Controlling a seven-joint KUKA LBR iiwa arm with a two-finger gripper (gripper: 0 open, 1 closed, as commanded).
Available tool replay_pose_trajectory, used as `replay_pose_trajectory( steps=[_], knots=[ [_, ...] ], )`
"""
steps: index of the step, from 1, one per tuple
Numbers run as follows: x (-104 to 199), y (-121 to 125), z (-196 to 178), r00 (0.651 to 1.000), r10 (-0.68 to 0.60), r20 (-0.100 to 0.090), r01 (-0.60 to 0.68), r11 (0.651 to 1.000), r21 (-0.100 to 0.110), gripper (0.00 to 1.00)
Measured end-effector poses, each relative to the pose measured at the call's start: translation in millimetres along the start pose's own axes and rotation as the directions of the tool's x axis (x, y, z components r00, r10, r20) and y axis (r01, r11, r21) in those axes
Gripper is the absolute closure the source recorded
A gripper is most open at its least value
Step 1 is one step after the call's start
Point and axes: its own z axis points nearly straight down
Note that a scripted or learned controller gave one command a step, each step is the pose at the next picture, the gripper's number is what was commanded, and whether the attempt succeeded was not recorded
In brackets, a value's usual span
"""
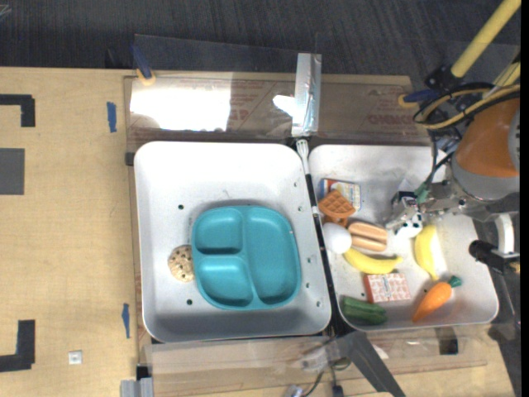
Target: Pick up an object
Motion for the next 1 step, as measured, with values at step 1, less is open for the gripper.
replay_pose_trajectory(
  steps=[1],
  knots=[
    [0.6, 3.3, -12.5, 1.0, -0.001, 0.001, 0.001, 1.0, -0.008, 1.0]
  ],
)
